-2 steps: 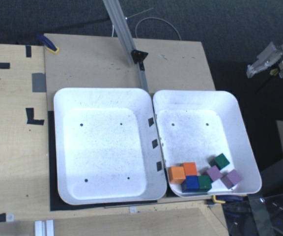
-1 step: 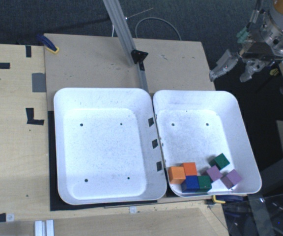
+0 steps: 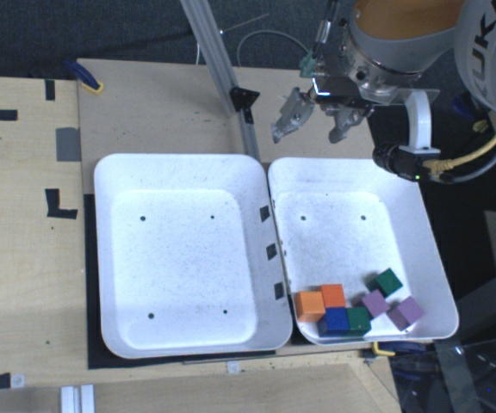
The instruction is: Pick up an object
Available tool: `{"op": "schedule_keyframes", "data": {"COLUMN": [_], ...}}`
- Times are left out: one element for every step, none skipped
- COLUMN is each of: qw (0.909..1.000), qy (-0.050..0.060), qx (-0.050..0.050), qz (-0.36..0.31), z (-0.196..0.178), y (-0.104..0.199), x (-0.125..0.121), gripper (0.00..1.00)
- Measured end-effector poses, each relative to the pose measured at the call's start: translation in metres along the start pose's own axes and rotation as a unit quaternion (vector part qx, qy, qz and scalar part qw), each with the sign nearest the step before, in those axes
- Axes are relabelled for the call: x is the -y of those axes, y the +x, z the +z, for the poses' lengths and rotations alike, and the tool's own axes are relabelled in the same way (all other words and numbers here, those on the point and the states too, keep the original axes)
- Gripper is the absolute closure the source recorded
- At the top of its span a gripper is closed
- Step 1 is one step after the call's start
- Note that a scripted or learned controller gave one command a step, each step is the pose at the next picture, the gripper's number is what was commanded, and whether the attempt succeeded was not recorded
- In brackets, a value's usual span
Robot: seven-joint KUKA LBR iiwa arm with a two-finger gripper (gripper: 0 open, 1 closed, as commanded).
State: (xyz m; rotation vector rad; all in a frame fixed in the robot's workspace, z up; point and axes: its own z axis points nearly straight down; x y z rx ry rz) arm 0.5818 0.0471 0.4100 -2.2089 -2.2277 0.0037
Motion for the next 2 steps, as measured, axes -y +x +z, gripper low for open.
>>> {"op": "schedule_keyframes", "data": {"qw": [1.0000, 1.0000], "qy": [0.004, 0.003], "qx": [0.001, 0.001], "qz": [0.004, 0.004], "z": [0.148, 0.224], "y": [-0.006, -0.002], "x": [0.069, 0.062], "gripper": [0.00, 0.00]}}
